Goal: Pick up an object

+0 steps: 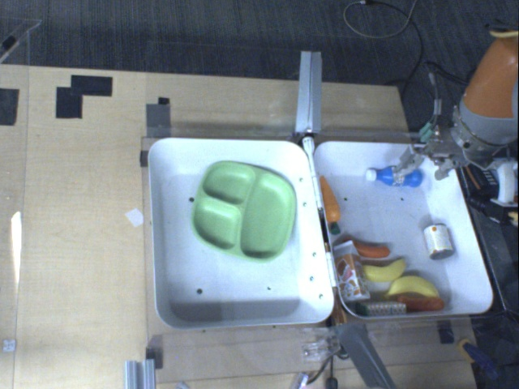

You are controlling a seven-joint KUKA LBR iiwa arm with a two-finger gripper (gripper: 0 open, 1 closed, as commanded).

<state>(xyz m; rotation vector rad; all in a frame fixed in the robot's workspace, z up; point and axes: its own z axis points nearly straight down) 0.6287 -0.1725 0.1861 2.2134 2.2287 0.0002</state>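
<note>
**Gripper at the blue item, far corner of right bin — grasp not confirmed**

Camera view. Pale wooden bench (73, 241) with dark carpet beyond it at 12 o'clock and a loose cable lying on that carpet. Two shallow white bins sit side by side, touching along a centre rail: left bin (174, 290), right bin (466, 241).

Left bin: one green divided tray (245, 209), three compartments, near the middle.

Right bin, counted:
- one blue and white item (397, 176), toward 12 o'clock
- one orange carrot-like piece (328, 201) along the 9 o'clock wall
- one small metal can (439, 241) toward 3 o'clock
- two yellow banana shapes (403, 279) at 6 o'clock
- two reddish sausage-like pieces, one above and one below the bananas
- one small printed packet (349, 274) at 7 o'clock

Arm enters from 3 o'clock, orange band visible. Gripper (415, 162) is low in the bin's 1 o'clock corner, its tip at or touching the blue and white item. Finger spread: cannot tell, the metal parts blur together, and nothing shows clearly between them. No hold claimed.

Step, as judged: at the target, around the closing stage of a pick. Item looks to be resting on the bin floor. Next move calls for a confirmed closure on the blue body, then a straight lift clear of the bin wall; the item looks small and rounded, so it may slip out sideways
</note>
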